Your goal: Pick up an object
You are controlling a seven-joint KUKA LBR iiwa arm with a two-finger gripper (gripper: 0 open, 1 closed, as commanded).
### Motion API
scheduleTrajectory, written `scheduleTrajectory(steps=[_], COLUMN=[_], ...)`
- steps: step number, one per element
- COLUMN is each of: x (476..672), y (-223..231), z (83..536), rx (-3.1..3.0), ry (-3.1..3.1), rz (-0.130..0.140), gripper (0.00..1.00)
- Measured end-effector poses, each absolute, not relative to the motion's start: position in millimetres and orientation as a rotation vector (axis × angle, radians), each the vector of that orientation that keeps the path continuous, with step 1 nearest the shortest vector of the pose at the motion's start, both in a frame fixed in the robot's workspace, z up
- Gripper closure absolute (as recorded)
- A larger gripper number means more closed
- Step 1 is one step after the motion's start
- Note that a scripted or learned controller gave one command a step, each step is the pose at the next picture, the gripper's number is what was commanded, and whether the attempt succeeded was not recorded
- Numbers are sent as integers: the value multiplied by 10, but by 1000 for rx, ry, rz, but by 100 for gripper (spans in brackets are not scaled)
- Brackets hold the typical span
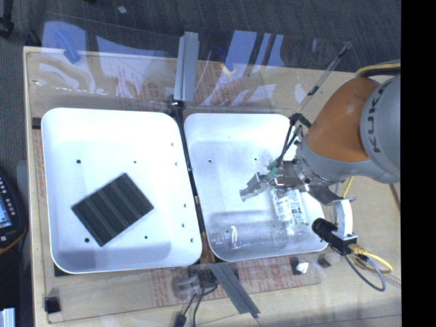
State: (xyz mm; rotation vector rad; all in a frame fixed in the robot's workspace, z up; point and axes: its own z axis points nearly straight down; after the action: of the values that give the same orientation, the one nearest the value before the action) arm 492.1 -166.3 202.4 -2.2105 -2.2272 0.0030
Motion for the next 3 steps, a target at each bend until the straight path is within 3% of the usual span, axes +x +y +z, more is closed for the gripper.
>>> scheduleTrajectory(steps=[1,2,3], x=[5086,5139,5183], y=[-2107,-2035,-2090], z=[1807,1655,1116], rx=[-2224,-2064,-1955], ry=[-2217,-2362,-2453], rz=[3,1,1], gripper=[0,0,0])
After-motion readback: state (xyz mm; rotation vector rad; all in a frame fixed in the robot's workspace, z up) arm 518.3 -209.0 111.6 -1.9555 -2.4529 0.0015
